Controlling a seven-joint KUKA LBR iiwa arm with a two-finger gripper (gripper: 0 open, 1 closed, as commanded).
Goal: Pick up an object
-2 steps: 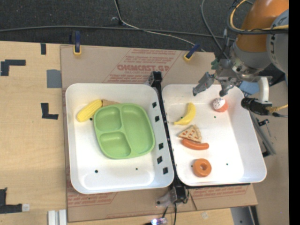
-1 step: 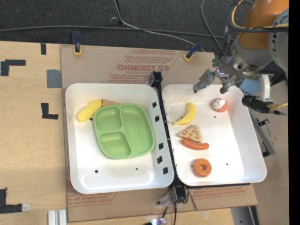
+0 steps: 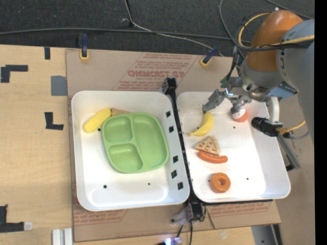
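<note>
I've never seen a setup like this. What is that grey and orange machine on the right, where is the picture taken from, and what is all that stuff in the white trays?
The picture comes from one fixed camera above the bench, looking down at a slant. The grey and orange machine is a robot arm reaching in from the right; its gripper hangs over the far end of the right bin. Nothing visible sits between its fingers. That bin holds toy food: a banana, a pizza slice, a hot dog sausage, a doughnut and a small red and white item too small to identify. The left bin holds a green divided plate and a yellow corn cob.
</note>
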